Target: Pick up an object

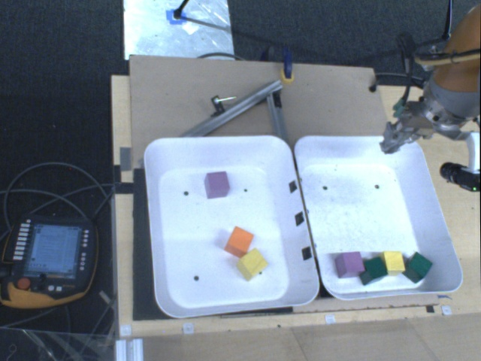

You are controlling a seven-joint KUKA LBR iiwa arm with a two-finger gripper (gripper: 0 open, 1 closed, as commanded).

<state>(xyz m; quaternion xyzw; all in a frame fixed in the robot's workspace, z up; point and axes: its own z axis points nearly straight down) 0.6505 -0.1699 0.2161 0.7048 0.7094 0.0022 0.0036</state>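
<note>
Purple block (349, 263), dark green block (372, 270), yellow block (394, 261) and green block (418, 265) sat in a row along the front wall of the right bin (432, 194). The row ran side to side. The gripper (392, 138) hung over the far corner of that bin, well apart from them. I could not tell if it was spread or pressed together. It held nothing. The left bin (161, 224) blocks lay farther off.

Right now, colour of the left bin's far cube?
Purple: the cube shows clearly in the camera view.
</note>
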